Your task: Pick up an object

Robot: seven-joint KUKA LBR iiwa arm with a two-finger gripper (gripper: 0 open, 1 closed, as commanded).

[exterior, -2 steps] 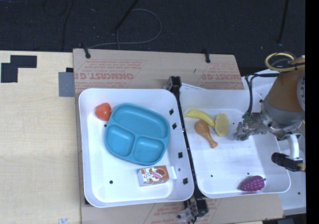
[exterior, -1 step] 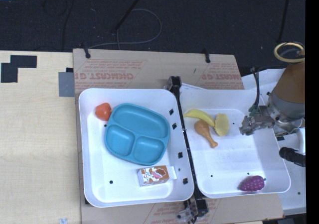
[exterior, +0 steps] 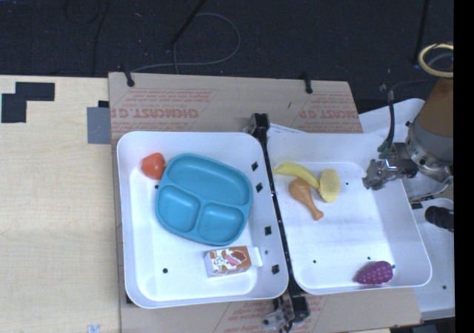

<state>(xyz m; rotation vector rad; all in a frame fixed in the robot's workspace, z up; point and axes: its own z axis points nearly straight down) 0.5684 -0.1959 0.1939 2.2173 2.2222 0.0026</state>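
Hand (exterior: 376,173) at right bin's (exterior: 415,250) three-o'clock rim, grip state impossible to tell. Nearest targets, banana (exterior: 296,172) and drumstick (exterior: 305,197), crowded at ten o'clock; risks nudging both, grasping neither.

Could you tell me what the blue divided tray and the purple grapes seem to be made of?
The blue divided tray looks like moulded plastic with a smooth matte finish: uniform colour, rounded compartment edges. The purple grapes are probably a plastic or rubber toy, judging by the bumpy, evenly coloured surface; the picture leaves that open.
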